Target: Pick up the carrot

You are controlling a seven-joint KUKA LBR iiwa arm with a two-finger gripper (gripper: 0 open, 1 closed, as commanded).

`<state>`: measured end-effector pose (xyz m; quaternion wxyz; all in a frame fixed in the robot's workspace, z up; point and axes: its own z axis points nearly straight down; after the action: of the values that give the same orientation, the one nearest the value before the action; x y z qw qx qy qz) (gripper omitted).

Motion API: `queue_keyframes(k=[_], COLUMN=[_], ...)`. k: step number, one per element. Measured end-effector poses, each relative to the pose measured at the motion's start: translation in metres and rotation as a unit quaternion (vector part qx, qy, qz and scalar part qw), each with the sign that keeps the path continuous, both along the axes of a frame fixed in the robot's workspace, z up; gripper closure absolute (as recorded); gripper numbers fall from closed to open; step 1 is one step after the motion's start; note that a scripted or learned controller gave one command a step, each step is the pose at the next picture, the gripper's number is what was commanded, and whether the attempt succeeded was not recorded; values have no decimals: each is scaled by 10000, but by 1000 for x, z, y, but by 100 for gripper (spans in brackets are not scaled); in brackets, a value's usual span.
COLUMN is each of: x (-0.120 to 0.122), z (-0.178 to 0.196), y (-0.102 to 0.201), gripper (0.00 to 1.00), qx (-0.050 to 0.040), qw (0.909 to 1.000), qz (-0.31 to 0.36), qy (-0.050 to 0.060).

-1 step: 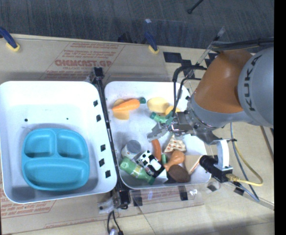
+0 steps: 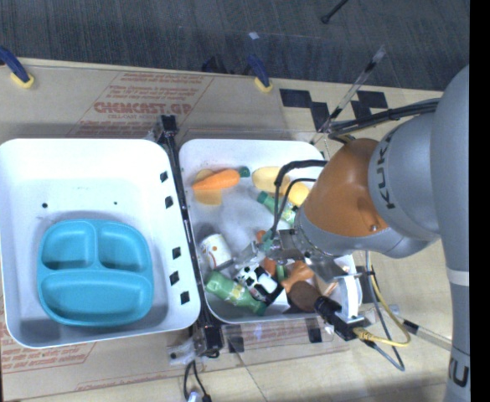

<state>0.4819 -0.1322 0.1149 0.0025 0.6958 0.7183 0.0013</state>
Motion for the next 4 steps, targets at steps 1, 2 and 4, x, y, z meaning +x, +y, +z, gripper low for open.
queue_keyframes(k=[1, 2, 4], x=[-1, 19, -2], z=[-19, -24, -24], y=[-17, 3, 41], gripper=[0, 0, 100], qx=[55, 20, 20], qw=[9963, 9831, 9868], qz=[-856, -1828, -1621], qy=[19, 65, 74])
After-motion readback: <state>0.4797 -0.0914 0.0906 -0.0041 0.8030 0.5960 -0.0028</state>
